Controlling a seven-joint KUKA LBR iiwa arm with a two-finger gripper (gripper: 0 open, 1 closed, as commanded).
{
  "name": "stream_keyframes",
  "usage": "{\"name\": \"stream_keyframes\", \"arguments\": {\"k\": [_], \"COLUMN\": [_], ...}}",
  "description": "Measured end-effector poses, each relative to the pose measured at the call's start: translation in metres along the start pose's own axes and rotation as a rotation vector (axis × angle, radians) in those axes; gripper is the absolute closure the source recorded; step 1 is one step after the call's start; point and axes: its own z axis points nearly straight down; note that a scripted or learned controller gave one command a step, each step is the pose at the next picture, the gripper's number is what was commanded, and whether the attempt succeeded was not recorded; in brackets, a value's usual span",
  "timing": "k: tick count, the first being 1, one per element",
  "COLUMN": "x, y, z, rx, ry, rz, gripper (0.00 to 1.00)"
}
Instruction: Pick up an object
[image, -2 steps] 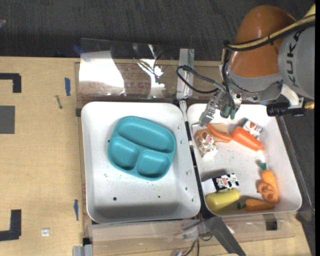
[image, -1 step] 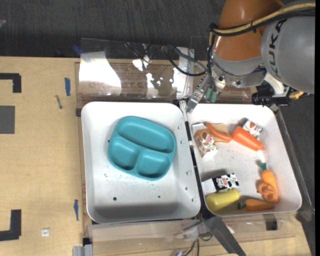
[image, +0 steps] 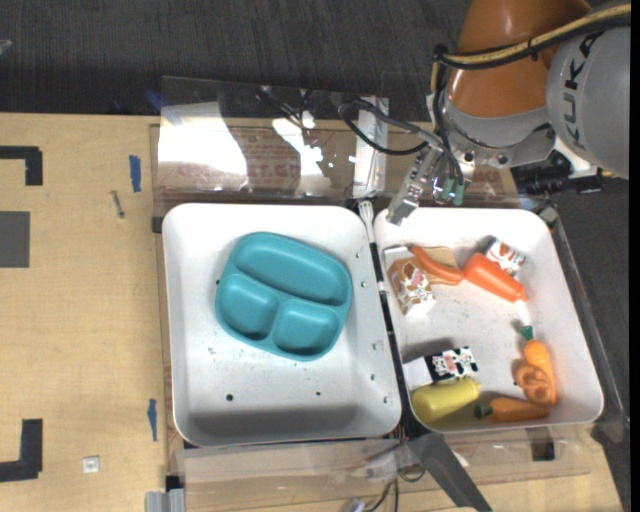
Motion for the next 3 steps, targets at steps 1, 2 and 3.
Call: {"name": "stream_keyframes", "arguments": {"k": [1, 2, 3], "x": [-0.024, -0.005, -0.032], "y": [-0.046, -0.099, -0.072], "z": [-0.005, 0.003, -0.038], "rx": [0.0, 0.002, -0.001], "ry": [-0.002, 0.005, -0.002], "rz": [-0.245, -0.373, -0.204], "gripper": [1.0, 1.0, 1.0]}}
